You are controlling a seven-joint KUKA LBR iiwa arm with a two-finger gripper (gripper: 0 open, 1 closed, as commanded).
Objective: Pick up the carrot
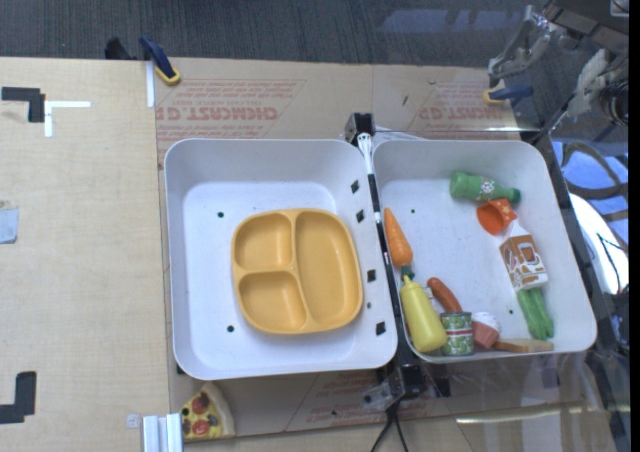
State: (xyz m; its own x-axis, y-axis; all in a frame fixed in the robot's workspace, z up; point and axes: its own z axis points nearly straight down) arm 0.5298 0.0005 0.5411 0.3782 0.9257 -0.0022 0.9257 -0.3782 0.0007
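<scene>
Although the gripper's state cannot be told, the carrot [397, 237] lies in the right bin [545, 172], against its left wall, just above a yellow bottle [421, 315]. Probably a light, rigid, smooth toy, it likely suits a grasp across its thicker middle.

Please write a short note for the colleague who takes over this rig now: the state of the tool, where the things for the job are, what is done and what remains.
Tool: I cannot tell its state from the camera view.
Carrot: lies in the right bin, close to its left wall, above the yellow bottle and beside a small sausage.
Left bin: holds a yellow divided plate.
Done: nothing yet; the carrot is not picked up.
Left: bring the tool over the carrot, grasp it and lift it. The wall and the bottle are close, so the approach probably needs care.
</scene>
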